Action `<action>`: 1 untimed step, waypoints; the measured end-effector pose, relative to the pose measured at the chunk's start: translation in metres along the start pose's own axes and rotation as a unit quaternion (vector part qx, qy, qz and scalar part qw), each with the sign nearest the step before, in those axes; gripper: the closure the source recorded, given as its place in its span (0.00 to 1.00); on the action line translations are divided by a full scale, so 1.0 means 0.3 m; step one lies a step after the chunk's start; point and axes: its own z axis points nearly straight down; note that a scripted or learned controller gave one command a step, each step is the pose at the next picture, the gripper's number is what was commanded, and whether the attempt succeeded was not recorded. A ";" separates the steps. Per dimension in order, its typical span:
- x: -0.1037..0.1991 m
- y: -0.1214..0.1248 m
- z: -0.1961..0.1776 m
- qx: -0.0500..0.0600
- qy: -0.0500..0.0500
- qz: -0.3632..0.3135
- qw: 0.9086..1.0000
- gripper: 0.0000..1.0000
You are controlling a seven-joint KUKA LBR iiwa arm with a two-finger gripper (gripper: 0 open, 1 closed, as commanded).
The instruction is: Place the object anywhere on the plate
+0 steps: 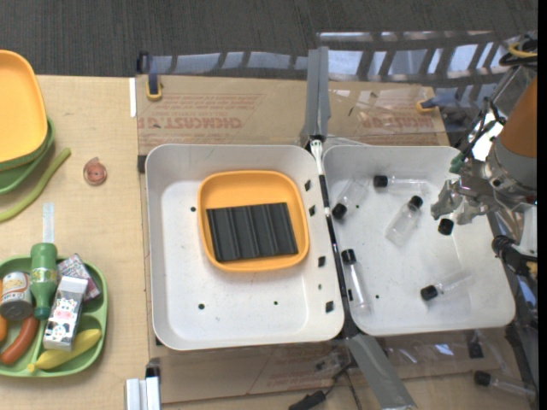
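An orange plate (253,186) lies in the left bin (171,229), with a dark grey ribbed slab (253,232) flat on its middle. Several clear vials with black caps are scattered in the right bin (410,314): one (404,219) near the centre, one (342,203) by the left wall, one (441,286) near the front. My gripper (457,205) hangs over the right side of the right bin. A black cap (445,225) sits right under its left tip; whether that vial is held is unclear.
On the bench to the left stand stacked orange and green plates (17,118) and a green tray (85,348) of toy food. A small pink item (95,172) lies on the wood. A metal rail (318,92) runs behind the bins' divider.
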 end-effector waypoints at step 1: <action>-0.042 0.154 -0.128 -0.001 0.000 -0.068 0.998 1.00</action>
